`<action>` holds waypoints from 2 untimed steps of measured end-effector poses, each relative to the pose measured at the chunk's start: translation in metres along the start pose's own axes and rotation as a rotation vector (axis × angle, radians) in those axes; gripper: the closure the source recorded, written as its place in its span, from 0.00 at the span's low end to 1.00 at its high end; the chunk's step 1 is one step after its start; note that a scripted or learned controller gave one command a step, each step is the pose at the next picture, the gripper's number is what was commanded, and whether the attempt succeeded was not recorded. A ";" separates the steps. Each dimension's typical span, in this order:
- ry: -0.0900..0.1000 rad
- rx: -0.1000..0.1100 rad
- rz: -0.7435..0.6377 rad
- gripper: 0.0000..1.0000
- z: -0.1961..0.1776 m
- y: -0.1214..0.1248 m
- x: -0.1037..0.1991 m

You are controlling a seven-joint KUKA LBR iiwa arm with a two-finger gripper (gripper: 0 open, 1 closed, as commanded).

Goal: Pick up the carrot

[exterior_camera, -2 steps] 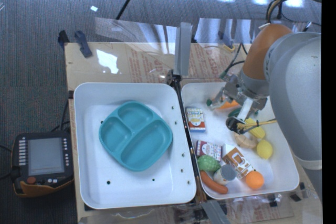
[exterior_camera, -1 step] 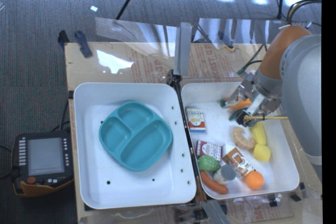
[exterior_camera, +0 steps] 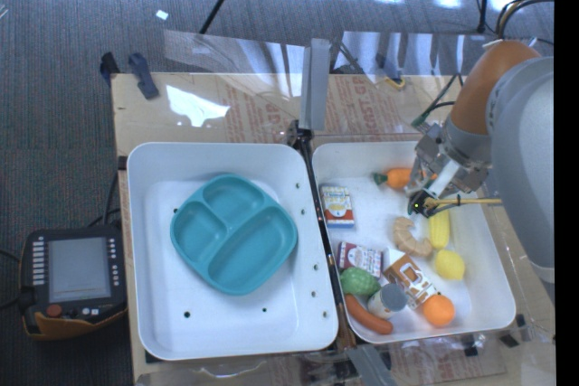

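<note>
Starting with the desk (exterior_camera: 226, 108): flat, lined with printed brown card, carrying two shallow bins of smooth white plastic with rounded corners. In the left bin (exterior_camera: 145, 194), just a teal plate (exterior_camera: 233, 233), glossy, three-sectioned, well apart from the work. Over the right bin (exterior_camera: 362, 154), reaching in with the grey arm (exterior_camera: 525, 122), bulky and hard-shelled, with an orange band above the wrist. Crowded along the near half of that bin with toy food: a brown packet (exterior_camera: 412, 276), a red packet (exterior_camera: 360, 256), a small printed carton (exterior_camera: 337, 205), a slick sausage (exterior_camera: 368, 315), a knobbly yellow corn cob (exterior_camera: 440, 229), a lemon (exterior_camera: 450, 264), a round orange (exterior_camera: 438, 310). Then to the carrot (exterior_camera: 395, 178) itself: short, tapered, smooth orange with a green stub, lying near the bin's far wall, just left of the jaws. Cannot tell how far the jaws are open; nothing seen held between them. Hovering between carrot and corn, so likely to close beside the carrot rather than around it. Risks judged from that: nudging the rounded, slippery body so that it rolls toward the wall, pinching only the narrow stub end and losing it on the lift, or catching the corn instead through closeness of colour and shape.
</note>
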State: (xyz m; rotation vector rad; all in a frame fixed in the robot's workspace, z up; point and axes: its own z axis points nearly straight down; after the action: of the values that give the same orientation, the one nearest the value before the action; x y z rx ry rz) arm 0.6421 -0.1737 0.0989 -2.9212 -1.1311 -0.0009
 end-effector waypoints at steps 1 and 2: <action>-0.008 0.016 0.001 0.00 0.001 -0.003 -0.002; 0.012 0.010 0.308 0.00 0.006 -0.002 -0.013</action>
State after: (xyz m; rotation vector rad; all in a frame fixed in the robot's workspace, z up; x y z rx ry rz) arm 0.6310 -0.1813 0.0929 -3.0468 -0.6672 -0.0103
